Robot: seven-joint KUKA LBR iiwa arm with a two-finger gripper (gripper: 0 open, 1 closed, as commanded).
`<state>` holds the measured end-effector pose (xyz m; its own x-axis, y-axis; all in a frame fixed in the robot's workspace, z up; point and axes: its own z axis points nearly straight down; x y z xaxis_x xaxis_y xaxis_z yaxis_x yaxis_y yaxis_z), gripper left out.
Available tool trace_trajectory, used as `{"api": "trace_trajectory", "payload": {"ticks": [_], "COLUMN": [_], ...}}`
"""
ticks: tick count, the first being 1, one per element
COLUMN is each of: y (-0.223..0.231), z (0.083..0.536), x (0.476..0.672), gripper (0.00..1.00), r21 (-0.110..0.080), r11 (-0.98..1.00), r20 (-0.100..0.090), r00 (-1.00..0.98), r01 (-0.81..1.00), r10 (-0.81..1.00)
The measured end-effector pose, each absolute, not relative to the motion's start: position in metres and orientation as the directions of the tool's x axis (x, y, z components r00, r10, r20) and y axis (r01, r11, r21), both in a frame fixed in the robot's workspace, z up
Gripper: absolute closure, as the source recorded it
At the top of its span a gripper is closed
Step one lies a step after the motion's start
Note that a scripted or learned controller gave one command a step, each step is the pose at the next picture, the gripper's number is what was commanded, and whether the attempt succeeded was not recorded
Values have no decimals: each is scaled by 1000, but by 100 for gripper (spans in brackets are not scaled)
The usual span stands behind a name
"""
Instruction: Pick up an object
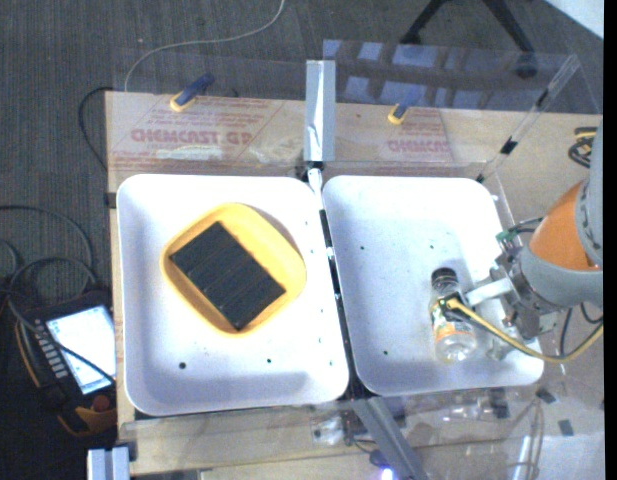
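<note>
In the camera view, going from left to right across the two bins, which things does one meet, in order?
Left bin → yellow dish with a black pad in it → right bin → clear bottle → gripper

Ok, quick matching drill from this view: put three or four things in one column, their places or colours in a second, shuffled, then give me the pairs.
Things:
1. yellow dish
2. clear bottle
3. tool
4. dark ribbed pad

Places:
A. lying in the right bin, near its right wall
B. resting inside the yellow dish
C. at the right bin's right edge, beside the bottle
D. in the middle of the left bin

Pairs: 1-D, 2-A, 3-C, 4-B
</note>
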<state>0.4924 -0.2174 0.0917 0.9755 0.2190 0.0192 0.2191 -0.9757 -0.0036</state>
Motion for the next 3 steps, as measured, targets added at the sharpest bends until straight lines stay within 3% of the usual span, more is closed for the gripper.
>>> {"api": "trace_trajectory", "payload": {"ticks": [1, 2, 3], "y": [-217, -223, -219], "z": [101, 120, 120], "x": [493, 557, 559], "gripper": [100, 100, 0], "r21": [-3, -1, -5], "r11": [-975, -909, -907], "r20": [20, -3, 3], "r00": [975, 909, 907], "r01": [221, 416, 421], "r10": [221, 416, 421]}}
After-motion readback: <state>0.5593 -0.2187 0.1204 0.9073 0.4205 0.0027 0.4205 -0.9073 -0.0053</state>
